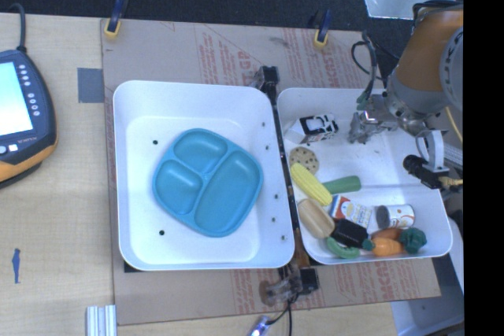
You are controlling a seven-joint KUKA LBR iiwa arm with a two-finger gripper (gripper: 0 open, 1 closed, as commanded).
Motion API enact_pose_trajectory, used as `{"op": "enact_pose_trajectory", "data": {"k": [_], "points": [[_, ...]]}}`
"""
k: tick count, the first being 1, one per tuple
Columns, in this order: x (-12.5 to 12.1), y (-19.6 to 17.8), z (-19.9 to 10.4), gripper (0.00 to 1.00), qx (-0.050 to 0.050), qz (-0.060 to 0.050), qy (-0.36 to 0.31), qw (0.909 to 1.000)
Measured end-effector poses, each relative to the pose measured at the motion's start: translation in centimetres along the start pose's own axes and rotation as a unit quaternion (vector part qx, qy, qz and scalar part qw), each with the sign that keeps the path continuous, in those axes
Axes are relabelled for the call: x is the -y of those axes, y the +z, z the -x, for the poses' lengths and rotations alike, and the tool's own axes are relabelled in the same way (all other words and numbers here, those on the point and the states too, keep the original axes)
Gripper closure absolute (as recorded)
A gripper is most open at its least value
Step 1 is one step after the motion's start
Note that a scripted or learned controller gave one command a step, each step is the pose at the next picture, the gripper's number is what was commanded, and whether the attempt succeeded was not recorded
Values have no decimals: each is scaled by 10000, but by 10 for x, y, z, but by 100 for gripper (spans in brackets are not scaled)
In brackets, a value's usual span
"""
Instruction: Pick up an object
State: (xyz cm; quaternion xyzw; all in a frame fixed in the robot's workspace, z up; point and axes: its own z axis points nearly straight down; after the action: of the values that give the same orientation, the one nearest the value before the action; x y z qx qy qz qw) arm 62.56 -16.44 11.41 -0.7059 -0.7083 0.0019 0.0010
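While toys [346,212] crowd the right bin's [441,248] near edge — far half bare.

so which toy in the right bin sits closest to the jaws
The black-and-white toy car, alone near the bin's far end just left of the gripper; the other toys cluster at the near end.

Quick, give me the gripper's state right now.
Gripper: over the right bin near its far end, beside the small black-and-white toy; open or closed cannot be told.

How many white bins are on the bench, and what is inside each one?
2. The left bin holds a blue divided plate. The right bin holds a pile of toy food, and the gripper is over it.
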Motion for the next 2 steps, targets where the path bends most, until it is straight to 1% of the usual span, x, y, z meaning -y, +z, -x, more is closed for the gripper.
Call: {"op": "enact_pose_trajectory", "data": {"k": [1,2], "points": [[-31,-77,-40,100,-9,20,-3,10000],[41,-60,-2,100,3,0,-2,10000]]}}
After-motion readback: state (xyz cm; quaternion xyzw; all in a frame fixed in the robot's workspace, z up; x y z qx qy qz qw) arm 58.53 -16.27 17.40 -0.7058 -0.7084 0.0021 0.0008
